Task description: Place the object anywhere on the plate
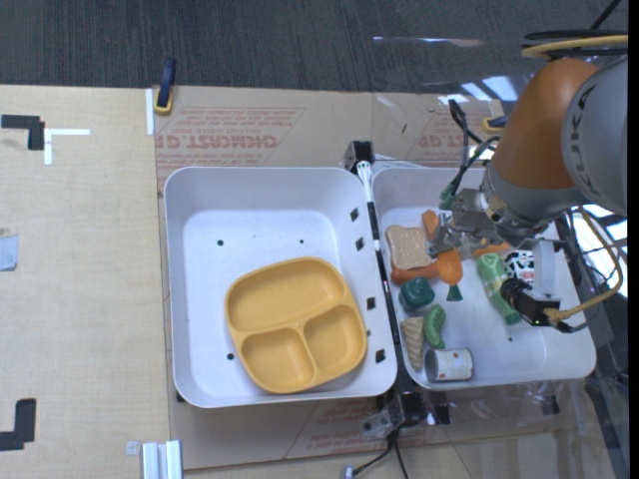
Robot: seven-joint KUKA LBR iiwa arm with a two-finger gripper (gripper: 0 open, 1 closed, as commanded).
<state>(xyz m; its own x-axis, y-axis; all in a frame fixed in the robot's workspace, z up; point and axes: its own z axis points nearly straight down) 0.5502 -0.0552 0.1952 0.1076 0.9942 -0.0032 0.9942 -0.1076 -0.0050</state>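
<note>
1. Step in hand (judged): picking an object out of the right bin [559, 362]. The claw [461, 230] is low over that bin's far-left part, among the toy food. Whether it is apart or together cannot be told, since the wrist covers it, and nothing is seen clamped in it.
2. Doing it well: the likeliest target, the carrot [449, 265], lies just below the claw and touches the bread slice [406, 246]. A straight descent centred on one item, then a vertical lift before any sideways travel, should keep neighbours from being dragged along.
3. The carry must clear the two bin walls that meet at the middle. The release belongs low over the plate so the object does not bounce out.
4. Left bin [200, 267]: it holds the yellow plate [295, 322], three-sectioned, lying toward the near edge. No food is on it.
5. Right bin: along its left wall lie the bread slice, the carrot, a dark green vegetable [416, 292], a green pepper [435, 324] and a ridged cream piece [413, 340]. A tin can [449, 364] lies on its side near the near edge, and a light green item [496, 279] lies toward the right.
</note>
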